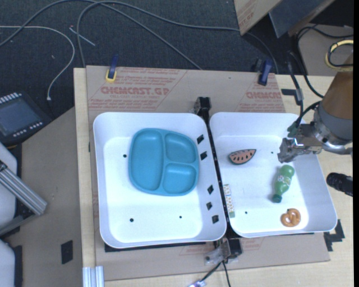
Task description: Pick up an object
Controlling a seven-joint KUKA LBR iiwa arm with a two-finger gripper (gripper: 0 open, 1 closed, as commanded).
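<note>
The right bin (255, 185) holds a watermelon slice (242, 156), a green bottle (282, 180) and a pretzel (291, 217). My gripper (289, 152) hangs over the right bin's far right part, just above the bottle's upper end. Nothing shows between its fingers. The watermelon slice lies to the gripper's left, the pretzel near the bin's front right corner.
A blue divided plate (164, 161) lies in the left bin (112, 185). A black divider strip (207, 162) runs between the bins. Cables and a cardboard box (255, 14) sit beyond the bench's far edge.
</note>
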